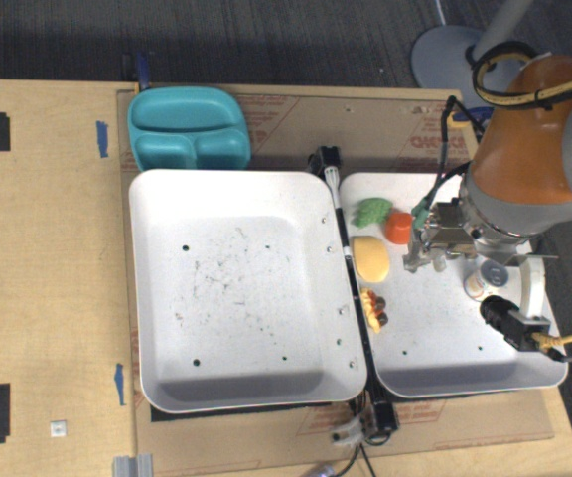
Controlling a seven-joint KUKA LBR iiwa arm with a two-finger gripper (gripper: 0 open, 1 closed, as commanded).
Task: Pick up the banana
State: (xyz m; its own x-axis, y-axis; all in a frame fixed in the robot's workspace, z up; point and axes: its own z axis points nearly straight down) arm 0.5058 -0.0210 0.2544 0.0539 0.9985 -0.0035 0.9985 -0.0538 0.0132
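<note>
The grey metal two-finger gripper [427, 250], under the arm's orange band, hangs low over the right shallow white plastic bin [435, 361], a little way right of the black strip joining the two bins [344, 251]. Whether it is spread or closed cannot be told, and nothing shows in it.

The pale yellow, stubby plastic banana [370, 258] lies just right of that strip, between it and the gripper. I take this piece for the banana, though it looks foreshortened. It is probably a light, hollow, stiff toy with a smooth skin that could slip, so grip it across its narrow middle.

The bin floor is flat and slick, so the banana may skid toward the strip. Room is tight: an orange-red ball [397, 227], a crumpled green leafy piece [372, 210] and a small orange-and-dark toy [373, 308] all crowd close to the strip.
</note>
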